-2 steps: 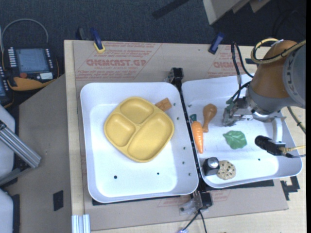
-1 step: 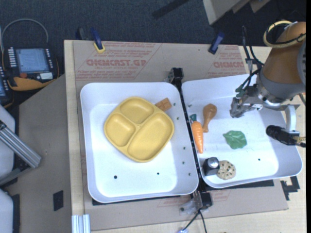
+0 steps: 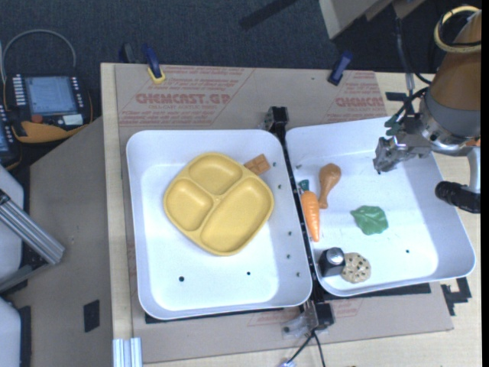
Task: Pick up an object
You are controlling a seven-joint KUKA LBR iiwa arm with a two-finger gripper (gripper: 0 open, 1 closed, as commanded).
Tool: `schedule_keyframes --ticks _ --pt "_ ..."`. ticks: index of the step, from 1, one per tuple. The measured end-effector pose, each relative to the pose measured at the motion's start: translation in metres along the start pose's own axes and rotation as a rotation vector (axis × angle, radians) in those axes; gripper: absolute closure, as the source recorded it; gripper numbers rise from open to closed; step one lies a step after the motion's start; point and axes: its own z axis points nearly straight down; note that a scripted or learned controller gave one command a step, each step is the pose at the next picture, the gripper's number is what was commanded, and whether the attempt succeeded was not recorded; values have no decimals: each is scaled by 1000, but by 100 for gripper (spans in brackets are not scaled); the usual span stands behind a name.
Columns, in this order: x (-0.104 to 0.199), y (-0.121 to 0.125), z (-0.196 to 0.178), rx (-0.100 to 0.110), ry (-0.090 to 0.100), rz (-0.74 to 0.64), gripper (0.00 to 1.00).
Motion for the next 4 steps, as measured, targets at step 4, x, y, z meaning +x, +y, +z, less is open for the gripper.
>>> schedule_keyframes --ticks 4 --pt "165 -18 -23 10 5 -5 100"
